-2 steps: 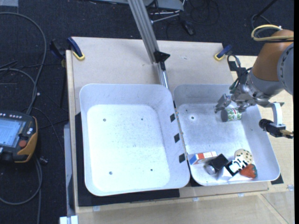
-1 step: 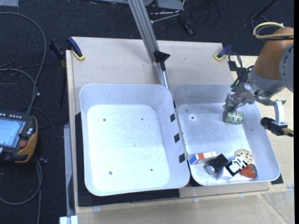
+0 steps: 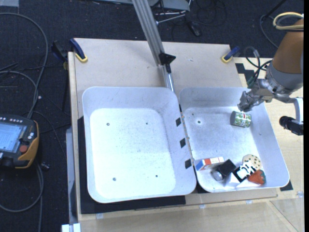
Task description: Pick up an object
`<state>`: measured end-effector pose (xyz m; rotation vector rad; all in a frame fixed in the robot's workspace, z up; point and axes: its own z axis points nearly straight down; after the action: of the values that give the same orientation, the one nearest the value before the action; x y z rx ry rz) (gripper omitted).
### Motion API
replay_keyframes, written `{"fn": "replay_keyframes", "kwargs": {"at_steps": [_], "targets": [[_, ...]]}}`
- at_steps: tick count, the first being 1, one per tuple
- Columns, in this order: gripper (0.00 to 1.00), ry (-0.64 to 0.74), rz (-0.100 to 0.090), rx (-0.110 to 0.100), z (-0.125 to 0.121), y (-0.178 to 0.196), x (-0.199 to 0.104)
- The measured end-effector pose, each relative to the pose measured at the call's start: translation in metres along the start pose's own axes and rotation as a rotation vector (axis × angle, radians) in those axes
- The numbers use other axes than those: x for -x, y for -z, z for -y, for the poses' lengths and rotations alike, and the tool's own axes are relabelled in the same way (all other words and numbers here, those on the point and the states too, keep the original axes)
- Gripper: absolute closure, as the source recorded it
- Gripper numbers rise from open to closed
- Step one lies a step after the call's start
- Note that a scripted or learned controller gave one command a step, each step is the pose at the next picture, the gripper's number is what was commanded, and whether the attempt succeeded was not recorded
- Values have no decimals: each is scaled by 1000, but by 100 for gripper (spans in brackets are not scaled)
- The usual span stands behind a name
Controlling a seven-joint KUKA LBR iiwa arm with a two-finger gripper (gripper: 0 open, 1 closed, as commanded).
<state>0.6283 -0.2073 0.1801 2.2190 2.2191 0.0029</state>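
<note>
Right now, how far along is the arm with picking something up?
Done: the hand has reached the right white bin, just above the small green-labelled can. In hand: nothing visibly held. Left: grasp and lift; the can and the front-corner clutter all lie in the bin.

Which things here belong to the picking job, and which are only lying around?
For the job:
- tool
- green can below it
- red-and-blue box
- black block
- black-and-white piece
- red strawberry-like toy
- right bin

Lying about:
- left bin
- handheld pendant
- clamps
- floor cables
</note>
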Motion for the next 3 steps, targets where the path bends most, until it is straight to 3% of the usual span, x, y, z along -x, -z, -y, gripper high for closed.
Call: {"fn": "replay_keyframes", "kwargs": {"at_steps": [1,3], "targets": [[100,0,0,1,-1,53,0],[100,5,-2,-4,-2,49,-107]]}}
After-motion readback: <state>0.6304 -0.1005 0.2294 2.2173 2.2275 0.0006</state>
